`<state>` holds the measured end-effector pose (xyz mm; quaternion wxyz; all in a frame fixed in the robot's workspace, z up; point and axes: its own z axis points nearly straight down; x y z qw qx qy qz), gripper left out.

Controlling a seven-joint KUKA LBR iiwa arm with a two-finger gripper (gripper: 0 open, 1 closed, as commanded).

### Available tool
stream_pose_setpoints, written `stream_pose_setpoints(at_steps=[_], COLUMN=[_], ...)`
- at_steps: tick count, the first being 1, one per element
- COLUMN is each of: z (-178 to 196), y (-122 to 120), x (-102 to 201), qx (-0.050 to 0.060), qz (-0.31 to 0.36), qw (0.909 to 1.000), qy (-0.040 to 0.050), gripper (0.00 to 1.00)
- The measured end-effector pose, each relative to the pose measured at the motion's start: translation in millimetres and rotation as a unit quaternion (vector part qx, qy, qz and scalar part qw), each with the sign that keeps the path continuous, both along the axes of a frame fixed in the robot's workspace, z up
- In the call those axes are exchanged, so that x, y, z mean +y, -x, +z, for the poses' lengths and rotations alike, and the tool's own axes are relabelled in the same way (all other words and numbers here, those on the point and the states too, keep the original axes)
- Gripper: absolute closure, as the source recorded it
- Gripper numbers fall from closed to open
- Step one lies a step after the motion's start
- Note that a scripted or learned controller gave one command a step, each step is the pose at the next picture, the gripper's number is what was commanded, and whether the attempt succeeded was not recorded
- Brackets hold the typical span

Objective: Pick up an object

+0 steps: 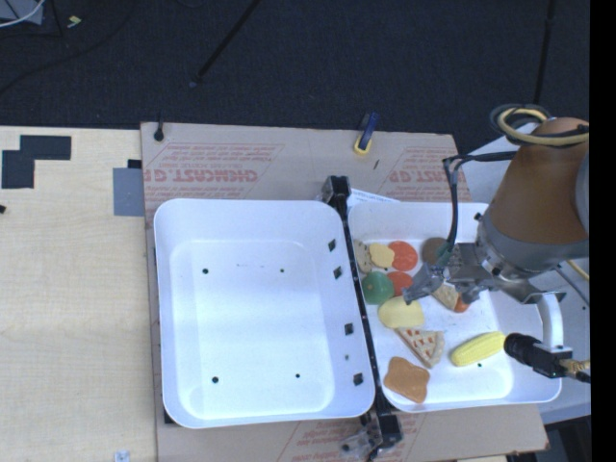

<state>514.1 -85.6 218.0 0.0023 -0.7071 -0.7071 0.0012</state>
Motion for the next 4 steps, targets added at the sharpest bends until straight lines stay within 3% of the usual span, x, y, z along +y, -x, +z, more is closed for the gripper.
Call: stream_pose_setpoints(at_steps=[1,2,3,4], z=[-137,-121,64,-37], y=[-56,-54,-112,-26], x=[-3,-5,16,45], qx=[-0.001,0.0,-0.01,0.006], qz=[0.002,-0.003,0.002,-0.001], qw=[1.0,1.0,0.9999,1.0], qy=[0.0008,0.0,0.0015,-0.0009], gripper=[0.0,1.0,1.0,1.0])
